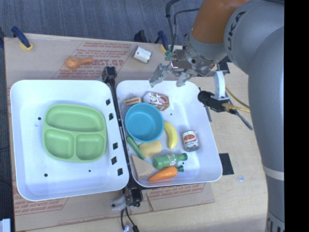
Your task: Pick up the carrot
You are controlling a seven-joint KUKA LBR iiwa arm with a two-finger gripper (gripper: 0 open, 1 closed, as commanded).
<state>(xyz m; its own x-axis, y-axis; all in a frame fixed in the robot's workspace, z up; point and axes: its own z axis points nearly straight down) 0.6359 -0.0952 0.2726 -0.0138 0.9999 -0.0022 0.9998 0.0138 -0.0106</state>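
From my station I saw two white bins side by side on the bench. The left bin (19, 129) held a green tray (75, 132) with three compartments, lying flat near its middle. The right bin (205, 139) was crowded. A blue bowl (144, 122) sat upright towards its left side, with a sandwich (132, 101) and a packet (159, 100) just behind it near the far wall. A banana (171, 135) lay just right of the bowl, and a can (190, 140) stood right of the banana. In front of the bowl I made out a yellow block (150, 149), a green pod (135, 147) along the left wall, a green bottle (170, 159) on its side, and a bread slice (141, 167). The carrot (163, 174) lay at the bin's near edge, touching the bottle, tip pointing left.

The gripper (169, 78) hung over the right bin's far rim, well apart from the carrot. Its fingers (156, 77) stood spread, with nothing between them and touching nothing I could see.
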